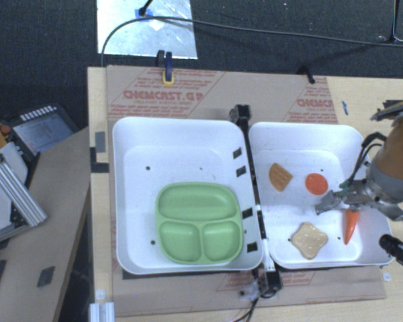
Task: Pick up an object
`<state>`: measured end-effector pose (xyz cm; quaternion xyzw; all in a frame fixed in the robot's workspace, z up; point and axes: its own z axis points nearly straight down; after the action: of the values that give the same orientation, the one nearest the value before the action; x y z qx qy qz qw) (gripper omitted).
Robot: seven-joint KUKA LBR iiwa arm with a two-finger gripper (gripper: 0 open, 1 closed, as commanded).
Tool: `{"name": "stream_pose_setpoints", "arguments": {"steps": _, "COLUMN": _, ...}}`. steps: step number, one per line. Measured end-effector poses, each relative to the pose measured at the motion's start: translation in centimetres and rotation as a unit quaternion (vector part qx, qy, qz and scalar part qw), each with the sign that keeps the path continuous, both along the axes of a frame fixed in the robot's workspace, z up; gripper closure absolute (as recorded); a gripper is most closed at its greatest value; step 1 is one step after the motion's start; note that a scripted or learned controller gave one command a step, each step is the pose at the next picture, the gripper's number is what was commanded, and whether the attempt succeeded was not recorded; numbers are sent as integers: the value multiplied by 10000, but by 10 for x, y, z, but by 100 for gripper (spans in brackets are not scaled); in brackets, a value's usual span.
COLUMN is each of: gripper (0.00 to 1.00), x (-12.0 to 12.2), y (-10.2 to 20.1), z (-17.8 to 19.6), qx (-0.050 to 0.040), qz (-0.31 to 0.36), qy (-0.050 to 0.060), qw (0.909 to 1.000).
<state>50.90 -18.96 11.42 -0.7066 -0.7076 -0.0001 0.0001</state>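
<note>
Two white bins sit on a cardboard-covered tabletop [188,89]; the right bin [302,134] is the landmark. The left bin [141,139] beside it holds a green divided tray [198,221]. Inside the right bin lie a bread slice [309,240], a cracker [279,177], a red disc [316,183] and a carrot [350,225]. At its right wall, the end effector [337,201] hovers just above the carrot; I cannot tell its state. Closing off-centre, it could nudge the carrot away.

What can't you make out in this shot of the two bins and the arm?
- Arm: cut off by the camera view's right edge.
- Carrot: its top end sits under the gripper, so contact is unclear.
- Grey device at the left: screen too small to read.
- Divided green tray: too blurred to judge any residue.
</note>
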Motion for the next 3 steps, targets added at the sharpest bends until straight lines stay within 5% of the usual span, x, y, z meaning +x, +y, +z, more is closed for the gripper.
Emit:
{"name": "stream_pose_setpoints", "arguments": {"steps": 1, "gripper": 0, "x": 4, "y": 3, "z": -29, "qx": 23, "qz": 22, "qy": -29, "qw": 10000}}
{"name": "stream_pose_setpoints", "arguments": {"steps": 2, "gripper": 100, "x": 3, "y": 1, "z": -18, "qx": 4, "qz": 12, "qy": -26, "qw": 10000}}
{"name": "stream_pose_setpoints", "arguments": {"steps": 3, "gripper": 100, "x": -3, "y": 3, "z": 28, "qx": -8, "qz": 10, "qy": -19, "qw": 10000}}
